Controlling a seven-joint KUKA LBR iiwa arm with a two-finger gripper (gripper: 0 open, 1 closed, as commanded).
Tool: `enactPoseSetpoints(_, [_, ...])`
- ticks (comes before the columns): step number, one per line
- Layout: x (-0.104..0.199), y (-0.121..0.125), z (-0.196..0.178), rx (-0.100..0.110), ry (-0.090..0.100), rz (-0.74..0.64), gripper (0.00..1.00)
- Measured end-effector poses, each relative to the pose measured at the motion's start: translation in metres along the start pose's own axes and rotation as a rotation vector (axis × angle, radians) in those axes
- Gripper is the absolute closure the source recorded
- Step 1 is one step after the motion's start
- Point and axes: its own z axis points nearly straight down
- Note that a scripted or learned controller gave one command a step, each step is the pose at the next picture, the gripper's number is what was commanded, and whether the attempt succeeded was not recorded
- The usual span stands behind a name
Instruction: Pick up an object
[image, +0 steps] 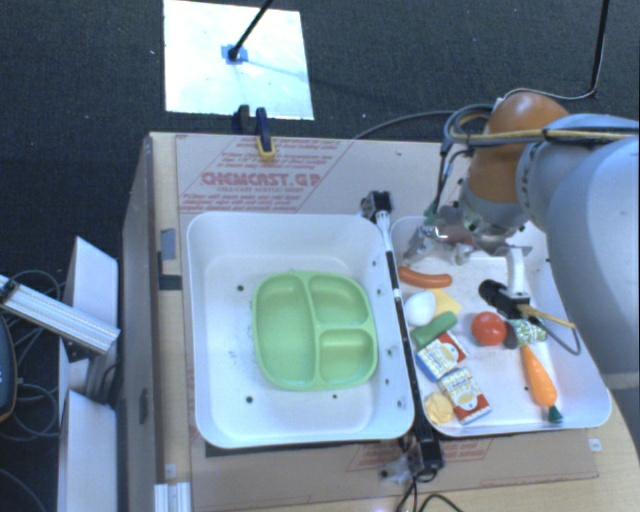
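My gripper (436, 243) hangs over the back left part of the right bin (585, 405), just above a red-orange sausage (425, 276); nothing can be seen held in it. Below the sausage lie a white egg (419, 305), a yellow piece (448, 302) and a green vegetable (433, 329). A red tomato (488, 328) sits in the middle of the bin, with an orange carrot (539, 375) to its right. Two small red and white cartons (441, 355) (466, 393) and a pale yellow round piece (436, 408) lie near the front.
The left bin (215, 300) holds a green divided plate (314, 330). A black rail (396, 300) runs between the two bins. The arm's grey body (590, 200) covers the right bin's back right corner.
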Motion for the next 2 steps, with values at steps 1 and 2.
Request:
enactPoseSetpoints(1, [-0.004,0.0001,-0.0002,0.0,0.0,0.002,0.0])
enactPoseSetpoints(2, [-0.0001,-0.0001,0.0001,0.0,0.0,0.0,0.0])
